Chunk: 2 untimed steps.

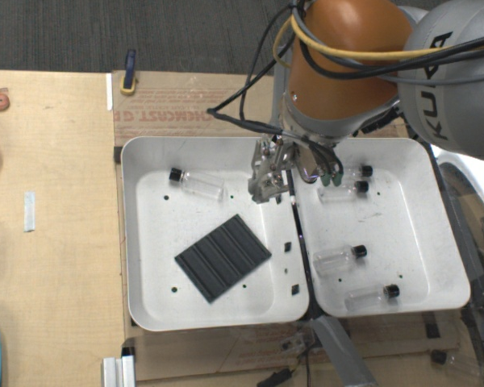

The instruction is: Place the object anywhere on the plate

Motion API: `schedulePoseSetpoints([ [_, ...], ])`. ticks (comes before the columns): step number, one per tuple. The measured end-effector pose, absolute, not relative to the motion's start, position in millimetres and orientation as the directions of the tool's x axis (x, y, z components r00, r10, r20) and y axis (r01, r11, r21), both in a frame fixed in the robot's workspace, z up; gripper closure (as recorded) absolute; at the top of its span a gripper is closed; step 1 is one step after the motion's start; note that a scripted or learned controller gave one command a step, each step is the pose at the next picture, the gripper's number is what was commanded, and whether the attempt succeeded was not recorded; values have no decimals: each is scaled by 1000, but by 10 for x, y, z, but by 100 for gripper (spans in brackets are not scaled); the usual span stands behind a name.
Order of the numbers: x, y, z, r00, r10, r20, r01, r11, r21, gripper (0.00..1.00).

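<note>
A dark ribbed rectangular plate (223, 257) lies flat and turned at an angle in the left bin (132, 232). A clear vial with a black cap (195, 183) lies at the back left of that bin, apart from the plate. My gripper (264, 192) hangs over the back right part of the left bin, close to the divide between the bins, above and to the right of the plate. The orange wrist band and cables hide most of it from above. I see nothing clearly between its tips.
The right bin (440, 240) holds several clear black-capped vials, two at the back (351, 173) and two toward the front (339, 257). The bins rest on cardboard (194, 111). A blue-handled tool (129, 69) lies behind the left bin. The arm's body looms over the back right.
</note>
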<state>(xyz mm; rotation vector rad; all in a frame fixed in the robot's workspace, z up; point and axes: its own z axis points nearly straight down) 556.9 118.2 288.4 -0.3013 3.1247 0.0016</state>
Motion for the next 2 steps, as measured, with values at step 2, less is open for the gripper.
schedulePoseSetpoints([
  [2,5365,1120,2463,-886,-464,-1,-464,886,1,100],
])
